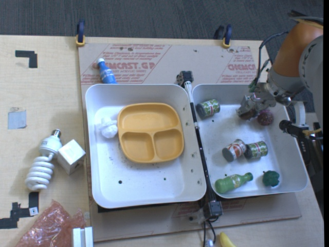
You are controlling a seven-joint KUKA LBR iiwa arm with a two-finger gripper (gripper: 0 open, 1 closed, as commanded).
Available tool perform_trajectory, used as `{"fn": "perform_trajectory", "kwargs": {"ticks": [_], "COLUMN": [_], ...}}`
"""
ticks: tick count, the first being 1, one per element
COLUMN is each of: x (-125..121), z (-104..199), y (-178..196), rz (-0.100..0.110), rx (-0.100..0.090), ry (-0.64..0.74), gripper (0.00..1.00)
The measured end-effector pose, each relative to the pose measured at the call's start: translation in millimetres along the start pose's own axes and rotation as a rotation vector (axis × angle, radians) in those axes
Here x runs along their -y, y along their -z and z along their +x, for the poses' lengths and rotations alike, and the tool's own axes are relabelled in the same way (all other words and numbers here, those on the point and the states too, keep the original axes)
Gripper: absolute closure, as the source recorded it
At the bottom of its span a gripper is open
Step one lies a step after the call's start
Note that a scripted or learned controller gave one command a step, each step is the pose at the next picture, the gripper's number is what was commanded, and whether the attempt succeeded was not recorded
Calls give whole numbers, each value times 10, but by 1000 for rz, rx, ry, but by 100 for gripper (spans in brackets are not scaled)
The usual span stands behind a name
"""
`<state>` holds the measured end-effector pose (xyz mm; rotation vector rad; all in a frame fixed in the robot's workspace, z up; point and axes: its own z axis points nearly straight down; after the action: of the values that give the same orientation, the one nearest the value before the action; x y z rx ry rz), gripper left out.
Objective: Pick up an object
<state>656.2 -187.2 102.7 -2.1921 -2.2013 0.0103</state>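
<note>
Dark reddish, seemingly round ball (265, 118)

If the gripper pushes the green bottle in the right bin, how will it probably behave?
The green bottle lies on its side near the bin's front wall, so it would probably roll. Its rounded, glossy-looking body may slip between fingers. It looks small, likely light.

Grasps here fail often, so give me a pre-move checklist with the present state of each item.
1. Gripper over the right bin: ok.
2. Finger state known: cannot tell.
3. Object held: cannot tell.
4. Dark red ball beside the gripper, within reach: ok.
5. Two cans touching, hard to pick singly: not ok.
6. Green bottle lying apart from neighbours: ok.
</note>
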Motion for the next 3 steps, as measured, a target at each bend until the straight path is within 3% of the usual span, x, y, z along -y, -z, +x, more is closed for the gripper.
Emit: {"fn": "perform_trajectory", "kwargs": {"ticks": [1, 2, 3], "x": [126, 18, 19], "z": [596, 1365, 682], "y": [1517, 1776, 1629], "rz": [-30, -30, -29], "rx": [22, 21, 21], "ry": [-2, -3, -4], "gripper": [100, 100, 100]}}
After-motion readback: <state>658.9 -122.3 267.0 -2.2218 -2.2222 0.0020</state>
